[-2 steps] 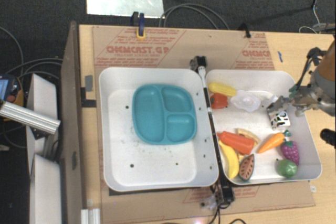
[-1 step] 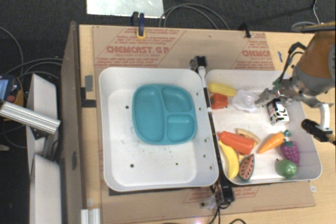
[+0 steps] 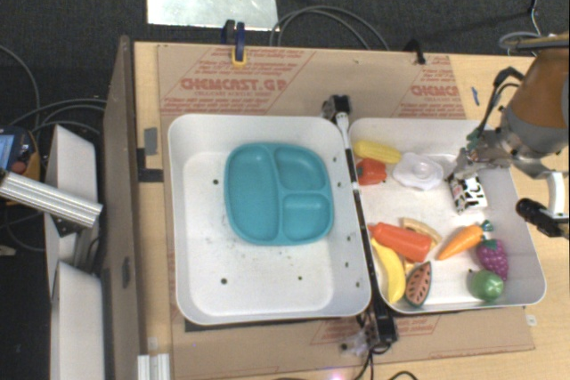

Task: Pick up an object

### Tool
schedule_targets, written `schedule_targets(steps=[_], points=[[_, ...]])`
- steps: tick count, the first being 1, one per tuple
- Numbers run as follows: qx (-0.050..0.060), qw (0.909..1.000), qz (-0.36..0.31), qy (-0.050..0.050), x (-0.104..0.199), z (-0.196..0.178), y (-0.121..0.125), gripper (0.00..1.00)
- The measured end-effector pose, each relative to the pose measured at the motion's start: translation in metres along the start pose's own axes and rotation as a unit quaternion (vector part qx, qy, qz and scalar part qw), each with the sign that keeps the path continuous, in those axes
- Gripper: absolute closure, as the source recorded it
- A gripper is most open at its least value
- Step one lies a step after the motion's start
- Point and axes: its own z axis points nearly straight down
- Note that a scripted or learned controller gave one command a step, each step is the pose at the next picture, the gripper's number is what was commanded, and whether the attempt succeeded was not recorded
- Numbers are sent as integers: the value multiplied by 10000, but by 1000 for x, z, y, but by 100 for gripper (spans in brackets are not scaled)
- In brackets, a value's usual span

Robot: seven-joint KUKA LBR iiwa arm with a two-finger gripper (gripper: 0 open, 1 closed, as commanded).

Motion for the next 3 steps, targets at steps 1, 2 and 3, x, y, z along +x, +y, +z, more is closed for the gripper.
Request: schedule_targets(steps=[1, 2, 3], points=[[107, 9999, -24, 82, 53, -63, 30, 100], [134, 9999, 29, 67, -1, -42, 63, 100], [136, 9999, 23, 73, 1, -61, 52, 100]])
